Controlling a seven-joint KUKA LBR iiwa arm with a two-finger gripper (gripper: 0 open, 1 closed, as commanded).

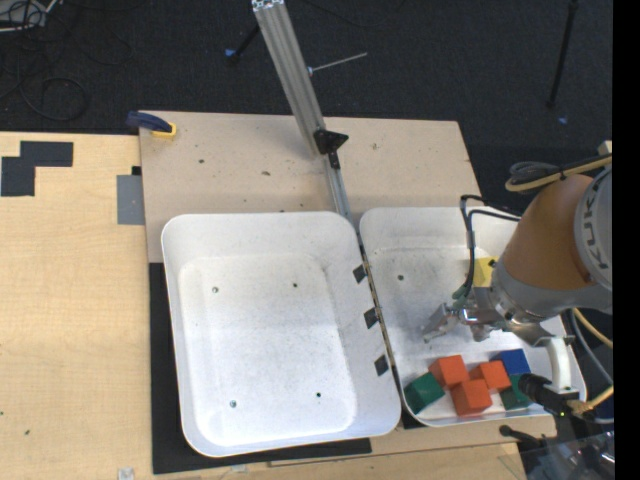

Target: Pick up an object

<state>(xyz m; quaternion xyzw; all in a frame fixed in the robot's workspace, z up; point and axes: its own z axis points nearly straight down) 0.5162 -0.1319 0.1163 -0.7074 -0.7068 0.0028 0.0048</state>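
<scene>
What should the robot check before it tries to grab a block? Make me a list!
1. Blocks in the right bin: ok, orange blocks, a green block and a blue block sit at its near edge.
2. Gripper over that bin: ok.
3. Gripper above a block: not ok, it sits beside the pile.
4. Block between the fingers: not ok, none there.
5. Blocks apart enough to grab one: cannot tell, they are bunched.

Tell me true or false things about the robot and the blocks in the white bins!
1. The colored blocks sit in the right bin. True.
2. The gripper is over the left bin. False: it's over the right bin.
3. There is a green block next to the orange blocks. True.
4. The blocks are piled at the far end of the bin. False: they're at the near end.
</scene>
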